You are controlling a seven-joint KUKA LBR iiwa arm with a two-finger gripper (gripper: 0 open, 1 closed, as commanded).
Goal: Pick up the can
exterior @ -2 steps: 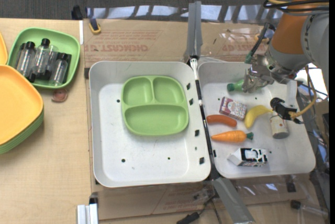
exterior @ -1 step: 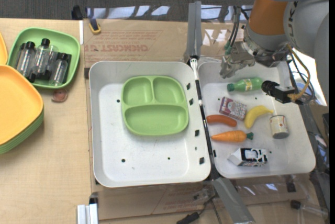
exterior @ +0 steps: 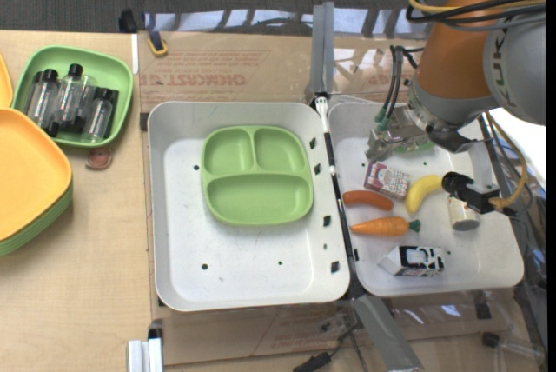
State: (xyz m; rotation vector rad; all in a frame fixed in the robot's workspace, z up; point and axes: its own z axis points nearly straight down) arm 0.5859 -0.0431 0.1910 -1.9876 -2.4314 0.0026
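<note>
The end effector (exterior: 388, 142) hangs over the right bin (exterior: 499, 262), whether apart or together I cannot tell, with the can (exterior: 387, 180) lying just below it, beside the banana (exterior: 420, 191)

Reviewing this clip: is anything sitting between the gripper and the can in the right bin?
Nothing visible blocks it. The gripper hovers at the back of the right bin, directly over the can, which lies on its side. The banana sits close on the can's right and a sausage just in front, crowding it.

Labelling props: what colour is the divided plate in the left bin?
Light green divided plate, seen in the camera view.
</note>
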